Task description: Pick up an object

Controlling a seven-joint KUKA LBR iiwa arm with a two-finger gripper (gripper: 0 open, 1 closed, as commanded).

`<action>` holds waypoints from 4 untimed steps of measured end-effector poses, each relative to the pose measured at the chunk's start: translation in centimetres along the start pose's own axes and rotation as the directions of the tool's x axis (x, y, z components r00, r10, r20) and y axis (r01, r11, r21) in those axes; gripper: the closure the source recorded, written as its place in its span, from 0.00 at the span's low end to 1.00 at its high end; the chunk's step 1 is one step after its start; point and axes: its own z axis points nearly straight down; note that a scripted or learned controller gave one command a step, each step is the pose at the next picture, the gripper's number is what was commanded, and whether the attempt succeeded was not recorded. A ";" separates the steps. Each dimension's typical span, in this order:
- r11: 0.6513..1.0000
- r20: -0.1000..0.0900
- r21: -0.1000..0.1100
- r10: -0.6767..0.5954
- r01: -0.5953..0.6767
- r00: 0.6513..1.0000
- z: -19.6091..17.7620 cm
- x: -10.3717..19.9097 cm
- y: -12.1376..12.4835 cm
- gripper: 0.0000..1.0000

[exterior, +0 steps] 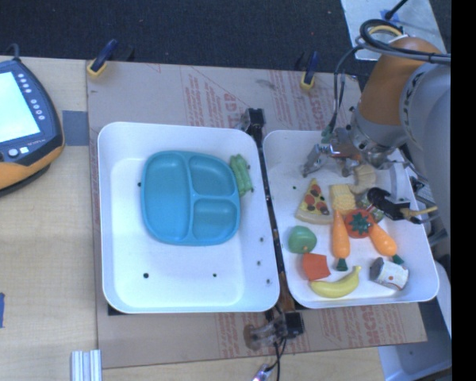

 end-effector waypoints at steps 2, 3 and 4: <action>1.000 0.000 0.000 0.000 0.000 1.000 0.0 0.4 0.0 0.00; 1.000 0.000 0.004 -0.003 0.003 1.000 0.0 4.0 0.0 0.00; 1.000 0.001 0.005 -0.001 0.001 1.000 0.0 4.3 -0.7 0.00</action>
